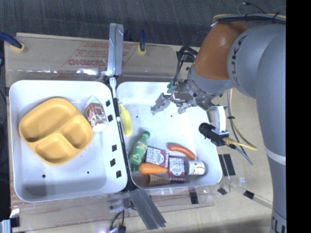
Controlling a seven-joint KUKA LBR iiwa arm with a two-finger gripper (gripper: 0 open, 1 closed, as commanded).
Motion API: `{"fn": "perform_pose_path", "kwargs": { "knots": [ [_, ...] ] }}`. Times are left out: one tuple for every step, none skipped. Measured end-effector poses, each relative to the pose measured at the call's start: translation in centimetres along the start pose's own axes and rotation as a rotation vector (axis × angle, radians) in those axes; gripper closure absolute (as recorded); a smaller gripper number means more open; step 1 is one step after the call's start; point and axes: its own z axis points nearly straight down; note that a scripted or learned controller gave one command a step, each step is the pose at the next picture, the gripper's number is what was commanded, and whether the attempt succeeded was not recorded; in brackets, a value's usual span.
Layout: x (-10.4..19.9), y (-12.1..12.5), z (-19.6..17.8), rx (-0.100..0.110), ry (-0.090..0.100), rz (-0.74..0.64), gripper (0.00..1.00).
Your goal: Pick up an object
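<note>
Down in the right bin [146, 89], the objects to pick from lie bunched along its near wall: a green bottle [139, 148] leaning toward the divider, a carrot [152, 169] just below it, a red sausage [181, 150], two small printed packets [156, 156] side by side, a white-and-red bottle [195, 168] lying on its side, and a brown cone-shaped piece [158, 179] against the front edge; a yellow banana-like piece [126, 120] lies apart from them against the left wall. Above the far, bare part of this bin hangs the gripper [170, 104], its two fingers spread with nothing between them, well apart from the cluster. Behind it the grey arm [252, 57] with its orange band [217, 50] comes in from the right, bent over the bin's far right corner, cables trailing at the wrist. A black cylindrical fitting [209, 130] sits at the bin's right rim. Beyond the divider, the left bin [29, 183] carries a yellow sectioned tray [54, 129] and a small wrapped packet [95, 114] close to the divider
</note>
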Motion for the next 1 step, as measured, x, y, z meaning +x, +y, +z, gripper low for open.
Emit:
{"fn": "perform_pose_path", "kwargs": {
  "knots": [
    [2.88, 0.63, 2.68, 0.003, 0.001, 0.396, 0.0]
  ]
}}
